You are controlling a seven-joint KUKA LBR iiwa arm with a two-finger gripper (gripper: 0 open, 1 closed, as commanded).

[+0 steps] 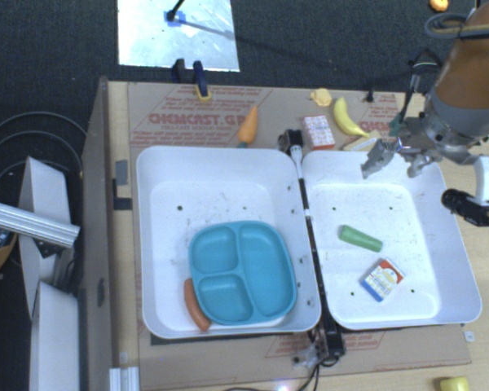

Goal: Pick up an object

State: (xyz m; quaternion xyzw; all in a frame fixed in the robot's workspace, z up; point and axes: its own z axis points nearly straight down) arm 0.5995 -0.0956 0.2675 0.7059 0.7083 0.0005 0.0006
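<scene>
Green block (pixel 360 237) below, well apart from seemingly open pincer (pixel 397 158).

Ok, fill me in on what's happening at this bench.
A grey and orange arm reaches in from the right, its gripper above the far edge of the right bin, jaws spread with nothing between them. A green block and a small box lie in that bin. The left bin holds a blue divided tray with a hot dog beside it. Nothing has been picked up yet.

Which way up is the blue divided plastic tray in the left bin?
Right way up. The blue divided plastic tray lies flat on the floor of the left white bin, its three compartments facing upward with their dividing ridges visible.
</scene>
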